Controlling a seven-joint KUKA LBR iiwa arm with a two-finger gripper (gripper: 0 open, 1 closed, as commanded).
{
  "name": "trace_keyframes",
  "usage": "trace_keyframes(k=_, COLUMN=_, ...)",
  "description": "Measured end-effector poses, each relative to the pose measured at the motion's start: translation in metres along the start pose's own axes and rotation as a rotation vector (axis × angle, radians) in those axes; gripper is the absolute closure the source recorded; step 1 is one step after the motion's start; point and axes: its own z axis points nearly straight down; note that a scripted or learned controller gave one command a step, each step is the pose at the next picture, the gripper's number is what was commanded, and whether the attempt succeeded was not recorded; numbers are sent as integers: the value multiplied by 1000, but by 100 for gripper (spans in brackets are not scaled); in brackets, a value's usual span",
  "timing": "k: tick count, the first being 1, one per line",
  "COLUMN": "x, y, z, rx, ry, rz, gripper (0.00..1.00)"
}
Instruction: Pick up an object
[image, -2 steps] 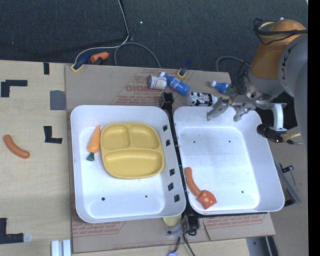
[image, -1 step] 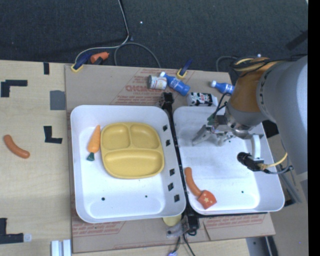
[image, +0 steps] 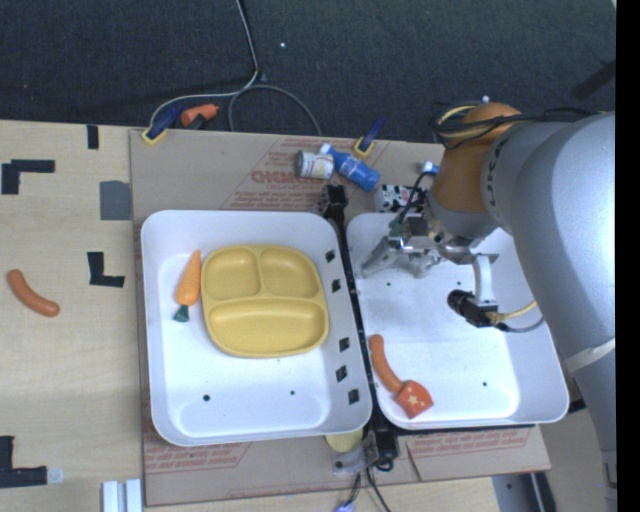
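Grey gripper (image: 400, 252), jaws spread, empty.

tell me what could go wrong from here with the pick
1. The gripper sits at the right bin's top left, far from the sausage and orange block at its lower left, so closing here would likely grab nothing.
2. Those two items touch near the bin wall, so a grasp might nudge one or clip the wall.

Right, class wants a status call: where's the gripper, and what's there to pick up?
Gripper low over right bin, upper left corner. Nothing seen between fingers. Orange sausage and orange block lie apart from it, near front. Path clear.
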Motion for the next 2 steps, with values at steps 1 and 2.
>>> trace_keyframes(k=1, x=3, y=24, z=0, rx=1, ry=0, rz=1, gripper=0)
trace_keyframes(k=2, x=67, y=-25, z=-107, rx=-7, ry=4, rz=-3, gripper=0)
